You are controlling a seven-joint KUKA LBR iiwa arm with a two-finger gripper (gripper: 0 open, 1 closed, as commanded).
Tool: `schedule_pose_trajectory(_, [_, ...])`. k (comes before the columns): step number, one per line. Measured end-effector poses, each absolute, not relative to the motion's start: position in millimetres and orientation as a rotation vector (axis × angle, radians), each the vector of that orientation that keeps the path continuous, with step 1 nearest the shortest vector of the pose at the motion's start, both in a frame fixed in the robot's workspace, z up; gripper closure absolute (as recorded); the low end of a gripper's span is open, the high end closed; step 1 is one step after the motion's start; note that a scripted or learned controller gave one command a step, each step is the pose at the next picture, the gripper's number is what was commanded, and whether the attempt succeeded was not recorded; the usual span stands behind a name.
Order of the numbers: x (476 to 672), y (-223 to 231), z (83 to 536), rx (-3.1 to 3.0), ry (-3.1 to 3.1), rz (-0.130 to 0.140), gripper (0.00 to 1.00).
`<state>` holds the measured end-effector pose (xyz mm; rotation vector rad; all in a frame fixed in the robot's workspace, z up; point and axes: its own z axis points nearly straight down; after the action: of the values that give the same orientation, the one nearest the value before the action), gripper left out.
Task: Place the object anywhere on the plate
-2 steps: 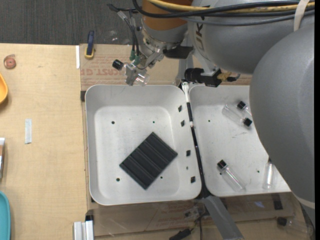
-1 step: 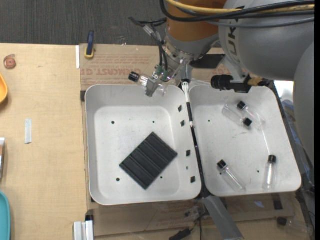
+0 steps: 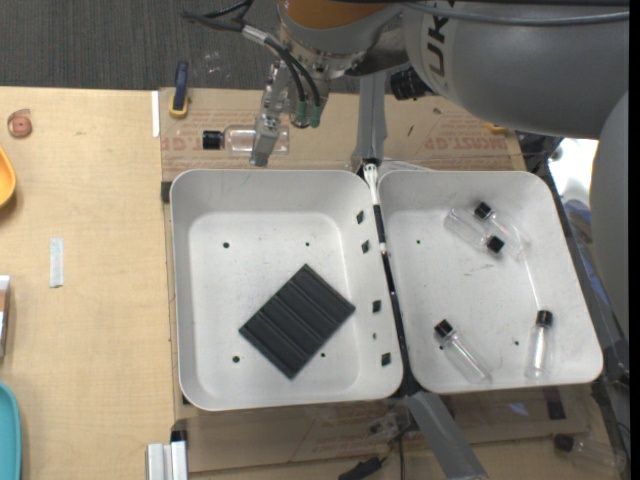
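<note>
- Black ribbed plate (image 3: 298, 320) sits tilted in the left bin (image 3: 200, 203).
- Four clear vials, e.g. one (image 3: 458, 348), lie in the right bin (image 3: 560, 218).
- Gripper (image 3: 266, 140) hangs beyond the left bin's far edge, clamped on another clear vial (image 3: 240, 140).

Bench (image 3: 80, 218): two white bins (image 3: 190, 298) side by side, clear vial (image 3: 240, 140) behind.
</note>
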<state>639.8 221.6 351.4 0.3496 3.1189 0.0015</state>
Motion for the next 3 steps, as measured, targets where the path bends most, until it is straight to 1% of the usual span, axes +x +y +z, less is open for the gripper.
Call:
schedule_pose_trajectory(2, [642.8, 218.5, 368.6, 0.365, 3.113, 0.004, 1.00])
schedule_pose_trajectory(3, [595.7, 142.1, 350.6, -0.249, 3.130, 0.000, 1.00])
